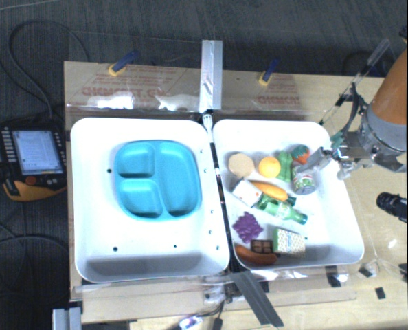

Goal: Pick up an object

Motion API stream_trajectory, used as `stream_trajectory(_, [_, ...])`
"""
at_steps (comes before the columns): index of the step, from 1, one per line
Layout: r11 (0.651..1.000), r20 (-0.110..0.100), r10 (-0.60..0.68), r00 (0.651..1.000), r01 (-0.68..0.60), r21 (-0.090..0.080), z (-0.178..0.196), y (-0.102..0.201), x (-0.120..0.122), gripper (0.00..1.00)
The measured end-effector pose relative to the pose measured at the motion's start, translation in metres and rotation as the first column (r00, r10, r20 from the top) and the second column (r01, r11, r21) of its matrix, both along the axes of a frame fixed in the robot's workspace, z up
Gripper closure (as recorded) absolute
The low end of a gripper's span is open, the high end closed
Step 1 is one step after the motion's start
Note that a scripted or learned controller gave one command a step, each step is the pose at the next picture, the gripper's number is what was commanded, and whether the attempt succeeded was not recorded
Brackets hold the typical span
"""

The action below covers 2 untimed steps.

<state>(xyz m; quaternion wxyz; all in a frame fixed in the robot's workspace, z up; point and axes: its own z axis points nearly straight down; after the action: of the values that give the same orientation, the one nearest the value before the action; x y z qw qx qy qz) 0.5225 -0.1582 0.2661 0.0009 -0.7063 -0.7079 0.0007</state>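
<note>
One small can (304, 181) just below-left of the pincer (325, 155), its grip state impossible to tell.

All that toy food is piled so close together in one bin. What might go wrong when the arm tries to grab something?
The gripper sits at the right bin's upper right edge, beside a small can. It might close on nothing, or knock the can away. The green bottle, carrot and orange ball lie touching, so it could nudge a neighbour or lift two.
</note>
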Motion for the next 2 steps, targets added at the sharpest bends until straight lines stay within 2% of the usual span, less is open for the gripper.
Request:
stream_trajectory(1, [0.998,0.000,0.067,0.998,-0.067,0.001,-0.085,0.030,-0.013,0.00])
stream_trajectory(2, [0.996,0.014,0.085,0.996,-0.085,-0.006,-0.176,0.021,0.074,0.00])
